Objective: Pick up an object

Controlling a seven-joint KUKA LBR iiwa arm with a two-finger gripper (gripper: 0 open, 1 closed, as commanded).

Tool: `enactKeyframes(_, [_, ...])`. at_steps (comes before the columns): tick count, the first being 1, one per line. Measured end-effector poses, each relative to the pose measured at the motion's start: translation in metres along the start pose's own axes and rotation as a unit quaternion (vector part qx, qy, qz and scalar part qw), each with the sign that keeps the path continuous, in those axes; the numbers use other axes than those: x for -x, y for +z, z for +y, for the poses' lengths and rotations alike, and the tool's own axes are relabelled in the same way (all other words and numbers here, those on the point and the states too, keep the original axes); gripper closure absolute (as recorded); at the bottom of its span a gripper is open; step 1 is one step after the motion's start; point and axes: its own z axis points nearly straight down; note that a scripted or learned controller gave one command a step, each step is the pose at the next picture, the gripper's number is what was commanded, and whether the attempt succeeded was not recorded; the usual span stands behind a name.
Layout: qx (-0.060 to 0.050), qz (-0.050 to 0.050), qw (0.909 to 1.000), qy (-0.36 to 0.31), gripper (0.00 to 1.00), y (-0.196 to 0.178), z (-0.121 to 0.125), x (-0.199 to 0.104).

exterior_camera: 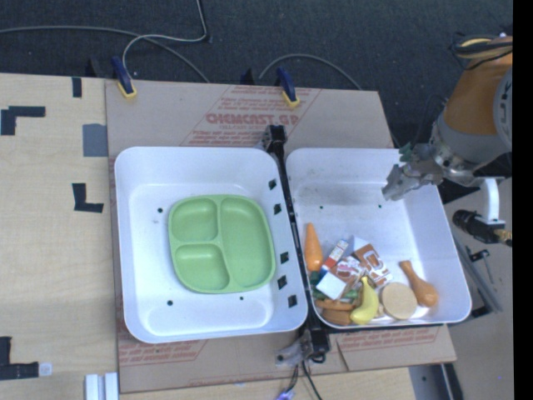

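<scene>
The jaws (398,183) hang above the bare far part of the shallow white right bin (433,223); whether they are released or clenched cannot be told. Small toy foods, including an orange plastic carrot (312,248), crowd its near end.

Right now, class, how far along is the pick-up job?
Done: nothing lifted; the toy food all lies in the right bin. In hand: the gripper sits above that bin's far right part, away from the pile. Left: reach an item, grasp it, lift.
</scene>
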Motion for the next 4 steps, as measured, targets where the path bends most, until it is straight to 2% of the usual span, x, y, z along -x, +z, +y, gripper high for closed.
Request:
enactKeyframes(1, [0.0, 0.002, 1.0, -0.001, 1.0, -0.039, 0.003, -0.079])
enactKeyframes(2, [-0.001, 0.001, 1.0, -0.001, 0.0, -0.039, 0.002, -0.079])
enactKeyframes(3, [-0.002, 0.001, 1.0, 0.0, 0.0, 0.029, -0.02, -0.006])
enactKeyframes(4, [0.002, 0.0, 1.0, 0.0, 0.0, 0.102, -0.083, -0.046])
